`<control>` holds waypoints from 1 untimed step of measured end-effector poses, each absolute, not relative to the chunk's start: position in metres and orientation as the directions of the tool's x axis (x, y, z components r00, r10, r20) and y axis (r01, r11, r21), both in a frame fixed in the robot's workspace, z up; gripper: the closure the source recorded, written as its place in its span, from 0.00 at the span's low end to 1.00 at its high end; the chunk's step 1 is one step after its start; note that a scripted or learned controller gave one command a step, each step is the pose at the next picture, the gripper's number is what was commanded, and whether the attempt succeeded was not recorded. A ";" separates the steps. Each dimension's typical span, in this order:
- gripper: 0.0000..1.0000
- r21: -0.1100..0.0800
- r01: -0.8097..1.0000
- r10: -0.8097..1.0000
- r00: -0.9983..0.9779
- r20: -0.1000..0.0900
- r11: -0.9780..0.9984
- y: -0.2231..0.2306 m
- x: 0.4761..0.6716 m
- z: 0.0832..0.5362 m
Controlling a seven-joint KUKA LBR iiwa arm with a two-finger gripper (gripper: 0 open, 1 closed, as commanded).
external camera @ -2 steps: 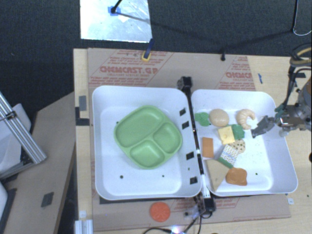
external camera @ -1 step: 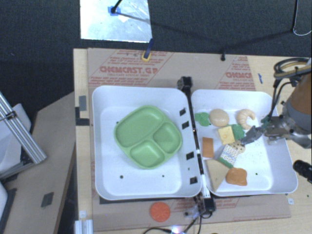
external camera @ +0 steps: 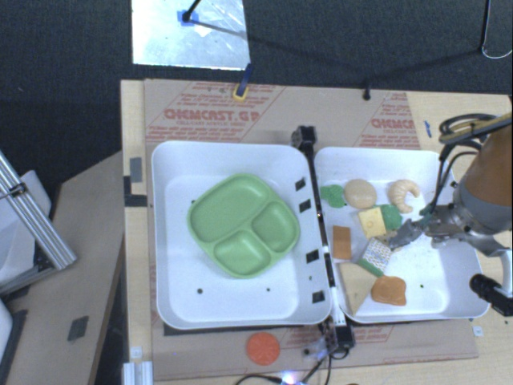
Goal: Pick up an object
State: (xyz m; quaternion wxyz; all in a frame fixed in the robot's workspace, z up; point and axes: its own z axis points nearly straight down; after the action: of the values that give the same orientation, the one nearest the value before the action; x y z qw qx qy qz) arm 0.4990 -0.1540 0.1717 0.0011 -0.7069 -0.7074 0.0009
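In the camera view, two white bins are seen side by side on the bench. The left bin [external camera: 172,295] holds a green divided plate [external camera: 243,224], lying flat near its middle. The right bin [external camera: 457,291] holds a crowded group of small food pieces: a green piece [external camera: 332,196], a tan bun [external camera: 360,192], a croissant [external camera: 404,192], a yellow block [external camera: 371,220], a brown slab [external camera: 341,242], a speckled grey block [external camera: 376,253], a pale wedge [external camera: 353,285] and an orange piece [external camera: 389,290]. The arm is seen entering from the right, with the gripper [external camera: 406,234] set low over the middle of this group, just beside the yellow block and the speckled grey block. Whether the gripper is apart, together or clamped on anything cannot be told from this angle, and nothing is visibly held. The pieces are judged to lie too close together for a clean approach: two could be pinched at once, or a neighbour pushed aside, so that the chosen piece slips free.
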 end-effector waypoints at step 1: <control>0.00 -0.001 1.000 1.000 -0.001 0.001 0.001 -0.150 0.505 0.111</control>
State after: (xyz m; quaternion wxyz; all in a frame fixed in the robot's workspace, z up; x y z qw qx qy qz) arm 0.5047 -0.1502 0.1113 0.0009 -0.7068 -0.7074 0.0000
